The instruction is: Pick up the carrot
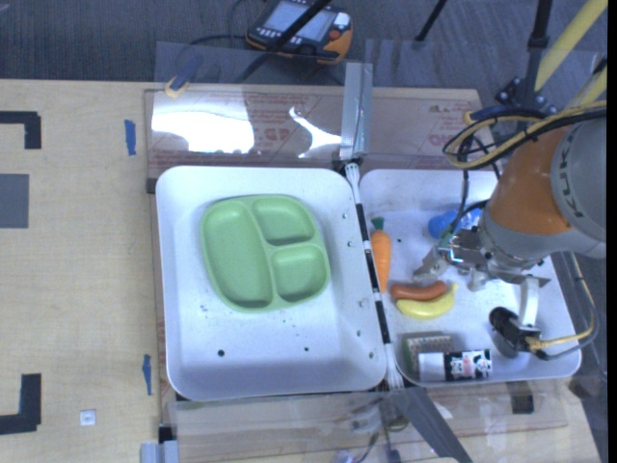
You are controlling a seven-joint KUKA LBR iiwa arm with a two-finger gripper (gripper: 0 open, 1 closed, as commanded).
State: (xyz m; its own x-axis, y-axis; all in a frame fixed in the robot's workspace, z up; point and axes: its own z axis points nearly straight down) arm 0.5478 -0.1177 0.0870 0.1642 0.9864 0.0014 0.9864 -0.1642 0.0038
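Approach step: pincer, can't tell if spread or pressed together, hovers right of small orange green-topped carrot in right shallow white bin; next shift left, descend.

Orange carrot with green top, lying lengthwise along the right bin's left wall, untouched.

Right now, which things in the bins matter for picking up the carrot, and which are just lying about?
For the job:
- carrot, against the left wall of the right bin
- end effector, over the right bin, apart from the carrot

Lying about:
- green divided plate in the left bin
- banana
- red sausage
- blue object
- black-and-white carton
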